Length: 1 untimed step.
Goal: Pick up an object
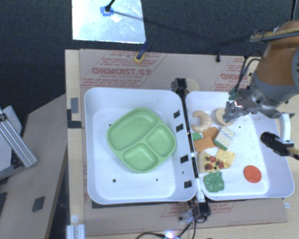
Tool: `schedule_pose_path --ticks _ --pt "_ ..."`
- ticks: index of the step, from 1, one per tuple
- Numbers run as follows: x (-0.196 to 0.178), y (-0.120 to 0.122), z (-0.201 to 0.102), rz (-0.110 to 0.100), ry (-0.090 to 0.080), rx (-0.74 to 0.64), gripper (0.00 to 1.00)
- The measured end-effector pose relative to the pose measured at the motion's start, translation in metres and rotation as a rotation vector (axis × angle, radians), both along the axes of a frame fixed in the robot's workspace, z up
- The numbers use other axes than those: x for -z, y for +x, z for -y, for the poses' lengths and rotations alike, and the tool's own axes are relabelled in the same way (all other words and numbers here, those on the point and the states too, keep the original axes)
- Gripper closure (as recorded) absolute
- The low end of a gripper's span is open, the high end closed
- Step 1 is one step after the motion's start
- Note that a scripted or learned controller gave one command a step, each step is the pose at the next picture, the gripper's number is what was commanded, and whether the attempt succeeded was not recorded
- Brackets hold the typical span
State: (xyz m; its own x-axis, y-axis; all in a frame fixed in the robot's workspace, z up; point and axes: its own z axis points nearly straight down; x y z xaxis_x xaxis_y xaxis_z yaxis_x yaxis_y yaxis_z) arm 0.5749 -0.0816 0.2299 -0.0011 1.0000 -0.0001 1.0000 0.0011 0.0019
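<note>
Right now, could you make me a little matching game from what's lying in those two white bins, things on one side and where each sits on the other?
Things:
1. green divided plate
2. orange-red disc
3. croissant
4. green leafy piece

Places:
A. right bin, near the front edge, close to the divider between the bins
B. middle of the left bin
C. right bin, toward the back, just left of the gripper
D. right bin, front area, off to the right of the other food pieces

Pairs: 1-B, 2-D, 3-C, 4-A

dark carpet (30,39), cardboard sheet (124,71), alu rail (10,138)
</note>
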Motion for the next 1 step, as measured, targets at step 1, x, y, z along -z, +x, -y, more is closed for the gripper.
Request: schedule_pose_path --ticks 1 --pt "-0.0023 0.0158 -0.0004 0.002 0.0 -0.005 1.0"
